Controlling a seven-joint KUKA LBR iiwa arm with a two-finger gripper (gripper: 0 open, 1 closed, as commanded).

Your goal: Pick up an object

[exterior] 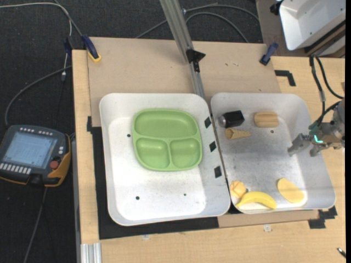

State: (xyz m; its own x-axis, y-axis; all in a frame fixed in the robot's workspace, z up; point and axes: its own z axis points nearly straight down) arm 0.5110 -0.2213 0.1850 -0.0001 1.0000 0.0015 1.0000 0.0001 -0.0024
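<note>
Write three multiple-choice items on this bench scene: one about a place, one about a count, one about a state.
1. Where does the green divided plate lie?
A. In the left bin
B. In the right bin
C. On the bare bench

2. How many compartments does the green divided plate have?
A. Two
B. Three
C. Five

3. How does the banana sit in the right bin?
A. Standing upright in the bin's middle
B. Lying flat near the bin's front edge
C. Resting on top of the black object

Answers:
1. A, since the plate rests inside the left bin.
2. B, since it shows one wide section at the back and two smaller ones in front.
3. B, since it lies flat by the front rim, far from the black object at the back. The claw is at the right bin's right rim.
</note>
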